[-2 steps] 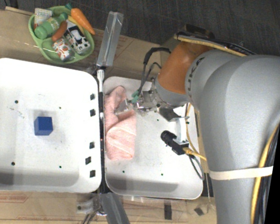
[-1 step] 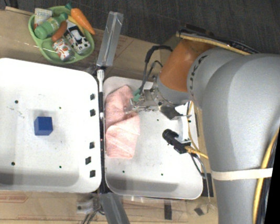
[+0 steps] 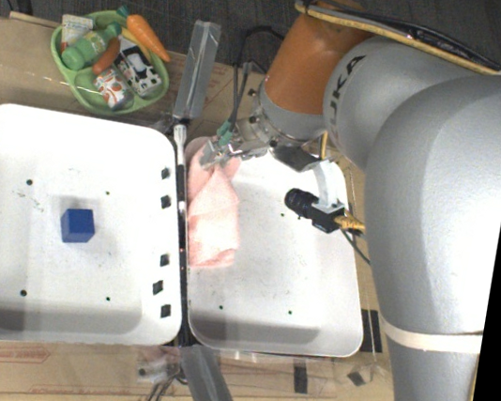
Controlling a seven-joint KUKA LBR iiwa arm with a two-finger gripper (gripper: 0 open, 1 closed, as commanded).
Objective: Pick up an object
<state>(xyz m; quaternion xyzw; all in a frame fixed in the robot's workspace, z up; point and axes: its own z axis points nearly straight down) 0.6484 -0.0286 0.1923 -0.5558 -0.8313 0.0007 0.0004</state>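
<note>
Partly wrist-hidden: pink cloth (image 3: 212,209)

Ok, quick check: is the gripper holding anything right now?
Gripper: cannot be told. It sits at the top end of the pink cloth in the right bin, but a grasp isn't visible.

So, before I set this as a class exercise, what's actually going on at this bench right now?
A grey KUKA arm with an orange band reaches in from the right, and its two-finger gripper is down at the top end of a crumpled pink cloth in the right white bin. Whether it has a grip cannot be told. A small blue cube sits untouched in the left white bin. A green bowl of toy food stands behind the bins.
</note>
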